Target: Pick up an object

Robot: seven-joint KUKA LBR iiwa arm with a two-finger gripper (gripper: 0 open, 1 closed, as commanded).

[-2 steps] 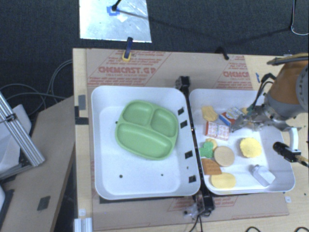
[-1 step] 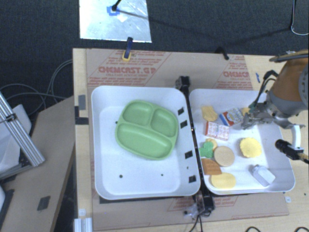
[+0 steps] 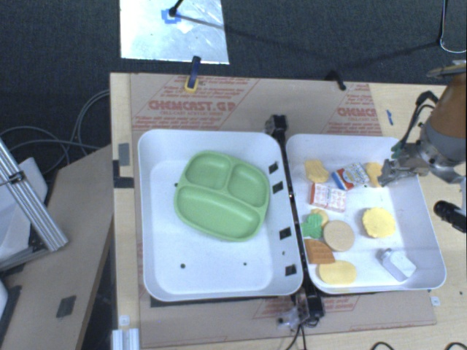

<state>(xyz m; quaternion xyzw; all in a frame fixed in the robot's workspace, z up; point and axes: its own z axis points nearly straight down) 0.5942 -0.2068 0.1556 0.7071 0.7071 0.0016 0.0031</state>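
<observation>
My gripper [image 3: 392,169] hangs low over the far right part of the right bin [image 3: 430,228], just beside a small yellow piece [image 3: 373,172]. Close to its left lie a blue, red and white packet [image 3: 350,175] and a red and white packet [image 3: 328,196]. Further items in this bin are a yellow chip [image 3: 316,170], a yellow round [image 3: 379,222], a tan disc [image 3: 338,235], a green piece [image 3: 314,224], a brown slice [image 3: 318,251], a yellow oval [image 3: 337,272] and a grey-white block [image 3: 395,263]. I see nothing lifted off the bin floor.
The left bin [image 3: 164,268] holds a green divided plate [image 3: 222,194]. A black divider with clips [image 3: 288,210] runs between the bins. The arm's grey body [image 3: 446,133] stands over the right bin's far right rim. A shiny sheet [image 3: 174,20] lies behind the bench.
</observation>
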